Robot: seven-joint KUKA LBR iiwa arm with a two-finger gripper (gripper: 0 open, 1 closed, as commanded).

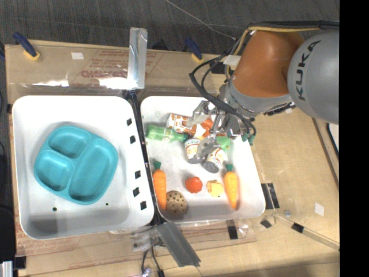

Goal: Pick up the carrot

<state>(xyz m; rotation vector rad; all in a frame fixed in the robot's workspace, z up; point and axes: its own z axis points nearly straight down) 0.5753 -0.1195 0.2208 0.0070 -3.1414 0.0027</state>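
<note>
You are still at the approach. Left bin (pixel 23 154) holds a teal tray (pixel 76 163). In the right bin (pixel 256 178), one carrot (pixel 159 183) lies left of the tomato (pixel 194 184), another carrot (pixel 231 188) right. The gripper (pixel 214 133) hovers above the tomato; I cannot tell its finger spread. Next, descend on one carrot.

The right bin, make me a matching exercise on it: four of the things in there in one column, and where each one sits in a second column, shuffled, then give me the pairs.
Things:
1. green bottle
2. tomato
3. brown speckled ball
4. carrot next to the yellow block

Places in the right bin:
A. near the bin's right wall
B. bottom edge, below the other carrot
C. by the left wall, towards the top
D. about the middle of the lower half, left of the yellow block

Pairs: 1-C, 2-D, 3-B, 4-A
</note>
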